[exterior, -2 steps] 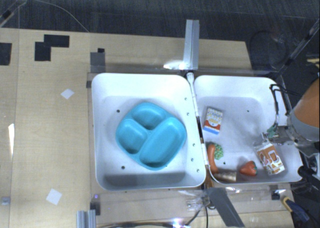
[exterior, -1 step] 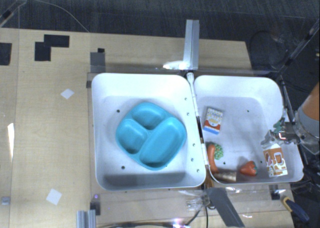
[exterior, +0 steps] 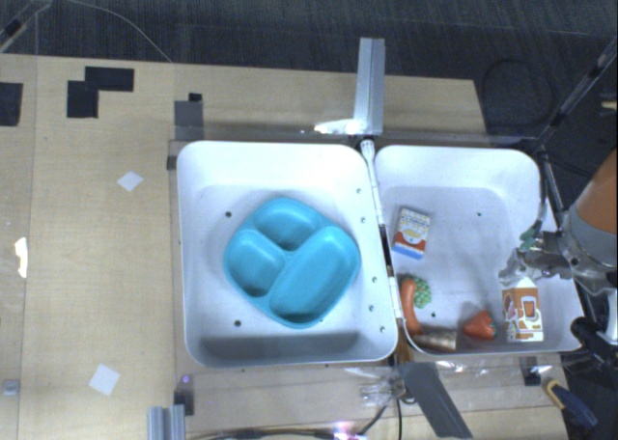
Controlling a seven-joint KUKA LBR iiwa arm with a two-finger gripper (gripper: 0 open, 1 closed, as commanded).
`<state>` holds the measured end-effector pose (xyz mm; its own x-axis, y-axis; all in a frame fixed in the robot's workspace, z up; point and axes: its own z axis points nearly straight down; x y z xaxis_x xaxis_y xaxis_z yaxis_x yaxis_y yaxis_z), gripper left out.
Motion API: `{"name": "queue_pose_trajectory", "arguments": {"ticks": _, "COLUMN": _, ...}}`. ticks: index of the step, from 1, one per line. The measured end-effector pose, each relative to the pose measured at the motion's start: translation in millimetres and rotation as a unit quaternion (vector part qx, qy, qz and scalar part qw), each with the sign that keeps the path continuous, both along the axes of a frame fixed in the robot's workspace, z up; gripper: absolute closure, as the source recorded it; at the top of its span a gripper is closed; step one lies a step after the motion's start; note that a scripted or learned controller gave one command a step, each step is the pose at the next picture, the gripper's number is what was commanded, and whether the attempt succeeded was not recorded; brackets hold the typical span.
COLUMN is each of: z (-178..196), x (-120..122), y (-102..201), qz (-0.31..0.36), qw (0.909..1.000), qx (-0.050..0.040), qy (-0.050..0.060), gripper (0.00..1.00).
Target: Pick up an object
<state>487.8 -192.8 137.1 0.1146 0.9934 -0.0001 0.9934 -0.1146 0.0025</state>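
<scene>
My gripper (exterior: 529, 266) hangs over the right side of the right bin (exterior: 463, 173), at the end of the grey arm with its orange band (exterior: 594, 202). Just below it in the view is a white and orange carton (exterior: 522, 314), standing near the bin's right wall; I cannot tell whether the two touch. A smaller white carton with orange and blue print (exterior: 412, 233) lies at the bin's left. Along the front lie a carrot with a green top (exterior: 410, 299), a brown piece (exterior: 436, 339) and a red piece (exterior: 478, 326).
The left bin (exterior: 208, 264) holds a blue divided plate (exterior: 292, 261). A metal post (exterior: 371, 86) rises behind the wall between the bins. Cables and dark fittings lie at the far right, beside the arm.
</scene>
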Motion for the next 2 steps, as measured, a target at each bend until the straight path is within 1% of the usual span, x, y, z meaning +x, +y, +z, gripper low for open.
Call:
{"name": "queue_pose_trajectory", "arguments": {"ticks": 1, "z": 0.2, "x": 0.0, "y": -0.2, "qz": 0.0, "qw": 1.0, "qx": -0.0001, "qy": 0.0, "gripper": 0.0}}
{"name": "queue_pose_trajectory", "arguments": {"ticks": 2, "z": -48.1, "x": 2.2, "y": 17.4, "qz": 0.032, "qw": 0.9995, "qx": -0.0017, "qy": -0.004, "gripper": 0.0}}
